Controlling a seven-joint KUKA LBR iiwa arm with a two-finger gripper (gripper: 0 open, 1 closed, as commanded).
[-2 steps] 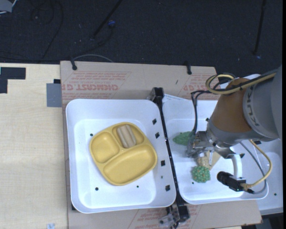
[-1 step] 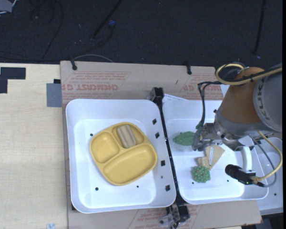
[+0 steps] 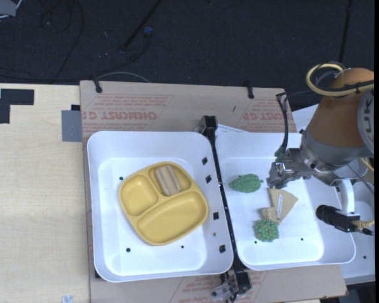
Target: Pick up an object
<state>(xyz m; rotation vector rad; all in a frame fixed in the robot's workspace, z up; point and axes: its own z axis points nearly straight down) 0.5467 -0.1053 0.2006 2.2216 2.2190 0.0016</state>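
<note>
The right bin (image 3: 303, 248) holds three small items. A green leafy piece (image 3: 246, 184) lies near its left side, a tan wedge (image 3: 283, 204) sits in the middle, and a green bumpy ball (image 3: 266, 230) rests below the wedge. My gripper (image 3: 279, 175) hangs low over the right bin, just above the tan wedge's upper end and to the right of the leafy piece. Nothing shows between its fingers.
The left bin (image 3: 107, 251) carries a yellow divided tray (image 3: 163, 202) with a tan bread-like piece (image 3: 168, 179) in its upper compartment. A black divider (image 3: 216, 188) runs between the bins. The grey and orange arm (image 3: 338, 125) covers the right bin's upper right corner.
</note>
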